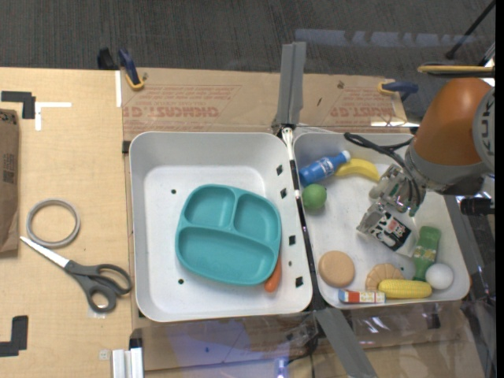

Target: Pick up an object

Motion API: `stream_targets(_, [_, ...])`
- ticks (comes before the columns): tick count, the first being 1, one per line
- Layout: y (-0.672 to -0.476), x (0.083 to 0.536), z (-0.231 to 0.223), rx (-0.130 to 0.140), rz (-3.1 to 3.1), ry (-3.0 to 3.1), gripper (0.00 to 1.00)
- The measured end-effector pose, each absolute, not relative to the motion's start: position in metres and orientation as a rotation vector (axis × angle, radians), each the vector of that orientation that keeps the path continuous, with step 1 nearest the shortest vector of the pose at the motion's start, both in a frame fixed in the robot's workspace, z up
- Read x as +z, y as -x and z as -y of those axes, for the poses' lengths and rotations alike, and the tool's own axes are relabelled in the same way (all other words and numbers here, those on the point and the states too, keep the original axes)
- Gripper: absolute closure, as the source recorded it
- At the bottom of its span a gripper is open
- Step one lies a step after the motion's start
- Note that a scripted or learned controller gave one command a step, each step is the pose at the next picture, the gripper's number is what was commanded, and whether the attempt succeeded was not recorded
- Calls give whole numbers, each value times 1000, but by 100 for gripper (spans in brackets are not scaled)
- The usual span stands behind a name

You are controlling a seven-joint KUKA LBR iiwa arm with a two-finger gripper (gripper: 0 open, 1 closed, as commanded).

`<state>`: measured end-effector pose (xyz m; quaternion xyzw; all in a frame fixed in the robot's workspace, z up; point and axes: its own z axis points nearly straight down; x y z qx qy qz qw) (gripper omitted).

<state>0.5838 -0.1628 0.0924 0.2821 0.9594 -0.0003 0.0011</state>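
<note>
Item: black-and-white box (391, 231), lying tilted in the right bin (455, 246), just left of the green carton (426, 243). My tool (396, 194) is hovering directly above its upper end; whether clenched or released, I cannot tell.

place: robotics lab
worktop (63, 132): plywood, taped cardboard sheet (205, 101), black tape markers
rig: grey-orange arm (453, 128) over two white bins (150, 164)
floor (236, 14): grey carpet
loose tools: scissors (87, 274), tape roll (53, 221)

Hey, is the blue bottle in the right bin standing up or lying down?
Lying down: the blue bottle rests on its side, beside the banana.
</note>
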Motion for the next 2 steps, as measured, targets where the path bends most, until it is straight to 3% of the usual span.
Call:
stream_targets(1, [-517, 92, 183, 0, -2943, -1098, 0])
stream_targets(2, [-563, 92, 141, 1, -2905, -1191, 0])
